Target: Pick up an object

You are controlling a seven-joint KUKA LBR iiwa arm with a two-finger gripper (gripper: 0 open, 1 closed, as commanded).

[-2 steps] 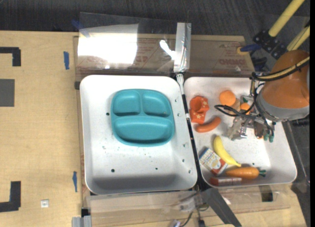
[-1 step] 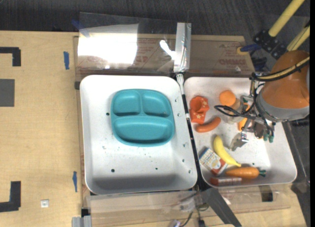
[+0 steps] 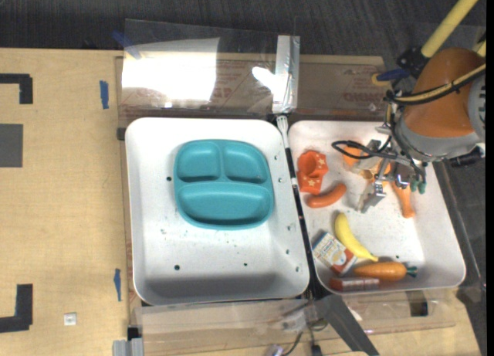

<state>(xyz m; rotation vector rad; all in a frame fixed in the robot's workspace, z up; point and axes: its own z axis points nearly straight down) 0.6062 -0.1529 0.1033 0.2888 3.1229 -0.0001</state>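
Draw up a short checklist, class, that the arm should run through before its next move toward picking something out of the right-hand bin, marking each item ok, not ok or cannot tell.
1. Gripper is over the right bin, where the objects lie: ok.
2. Gripper is free of any object: cannot tell, its tip is small and cluttered by cables.
3. A target stands apart from its neighbours: ok for the small carrot; not ok for the banana, which crowds the small carton and the long carrot.
4. Nothing lies directly under the gripper: cannot tell.
5. Teal divided plate in the left bin is out of the arm's way: ok.
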